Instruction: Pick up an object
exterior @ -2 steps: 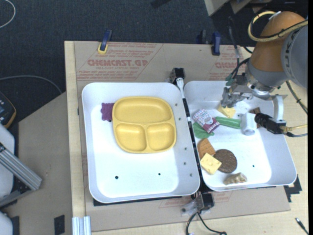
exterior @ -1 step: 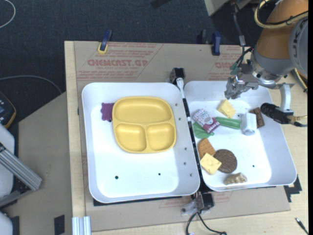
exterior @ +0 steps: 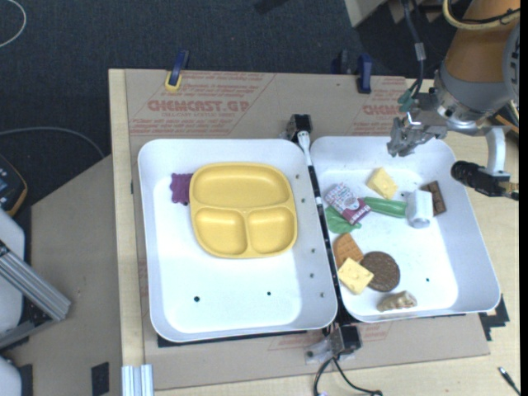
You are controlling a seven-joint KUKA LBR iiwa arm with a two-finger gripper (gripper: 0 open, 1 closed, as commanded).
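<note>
- One gripper (exterior: 404, 141) hangs in the upper right of the frame, over the top edge of the right bin (exterior: 474, 254). I cannot tell its state.
- Just below it lies a yellow cheese wedge (exterior: 382, 182).
- Near that are a green stick (exterior: 367, 211), a pink and white wrapper (exterior: 344, 200), a white cup (exterior: 417, 209) and a brown bar (exterior: 436, 197).
- Lower in this bin sit a round brown cookie (exterior: 382, 269), a yellow block (exterior: 355, 275), an orange cracker (exterior: 346, 247) and a tan piece (exterior: 398, 301).
- The left bin (exterior: 223, 312) holds a yellow tray (exterior: 243, 209), with a purple thing (exterior: 179, 187) touching its left side.
- Both bins rest on the desk (exterior: 132, 246).
</note>
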